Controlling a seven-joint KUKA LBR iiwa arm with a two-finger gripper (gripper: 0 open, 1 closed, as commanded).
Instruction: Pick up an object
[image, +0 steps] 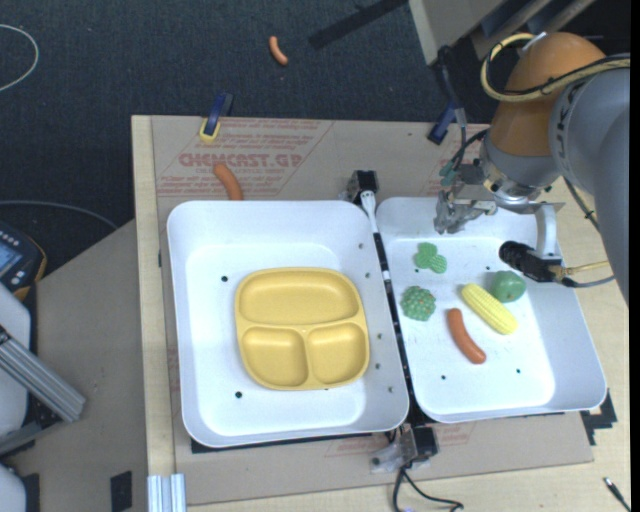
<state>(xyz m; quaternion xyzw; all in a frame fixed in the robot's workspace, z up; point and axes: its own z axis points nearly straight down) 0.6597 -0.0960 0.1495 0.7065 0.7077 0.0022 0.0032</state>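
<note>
Objects: in the right bin (560, 385) we see two broccoli pieces (431, 258) (418, 302), a corn cob (488, 308), a sausage (466, 335) and a green pepper (508, 287).
Gripper: the gripper (452, 216) hangs over the bin's far left corner, just beyond the upper broccoli; we see nothing between its fingers, and we cannot tell their spread.
Arm: it enters from the right.
Left bin (190, 300): we see a yellow divided plate (300, 327) at its centre.
Bench: a second sausage (228, 181) lies beyond the left bin.
</note>
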